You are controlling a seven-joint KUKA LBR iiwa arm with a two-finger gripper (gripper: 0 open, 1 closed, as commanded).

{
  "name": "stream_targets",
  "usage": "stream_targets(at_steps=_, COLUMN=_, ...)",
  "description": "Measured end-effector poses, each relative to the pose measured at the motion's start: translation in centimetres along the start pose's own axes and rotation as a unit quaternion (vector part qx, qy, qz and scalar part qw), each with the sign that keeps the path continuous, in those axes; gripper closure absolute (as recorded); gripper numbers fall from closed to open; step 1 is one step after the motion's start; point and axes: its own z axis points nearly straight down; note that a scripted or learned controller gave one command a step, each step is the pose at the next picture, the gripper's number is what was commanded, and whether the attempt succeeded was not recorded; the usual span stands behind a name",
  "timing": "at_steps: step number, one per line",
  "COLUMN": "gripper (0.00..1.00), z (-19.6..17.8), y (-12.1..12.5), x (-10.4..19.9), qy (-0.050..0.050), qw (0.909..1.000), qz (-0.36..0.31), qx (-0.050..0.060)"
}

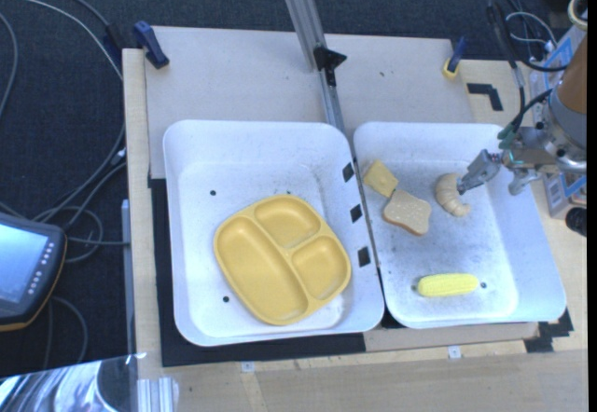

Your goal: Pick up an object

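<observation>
The right bin (532,242) holds several toy foods: a pale yellow cheese wedge (380,179), a tan bread slice (408,212), a beige curved croissant (451,194) and a yellow corn cob (447,285). My gripper (496,177) hangs over the bin's upper right part, just right of the croissant. It is open, its fingers spread apart with nothing between them. The left finger (474,173) points down toward the croissant's upper end.
A yellow three-compartment plate (282,257) lies in the left bin (187,214). A metal pole (303,0) rises from the divider between the bins. Cables and a blue clamp (149,42) sit around the bench edges.
</observation>
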Motion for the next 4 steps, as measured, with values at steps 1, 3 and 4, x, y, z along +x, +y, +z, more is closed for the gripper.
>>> stream_targets(at_steps=1, gripper=0.0, z=0.0, y=0.0, x=0.0, qy=0.0, qw=1.0, qz=0.0, qx=0.0)
stream_targets(at_steps=3, gripper=0.0, z=10.5, y=-0.2, x=0.3, qy=0.001, qw=1.0, qz=0.0, qx=0.003)
stream_targets(at_steps=4, gripper=0.0, z=15.8, y=-0.3, x=0.4, qy=0.001, qw=1.0, qz=0.001, qx=0.003)
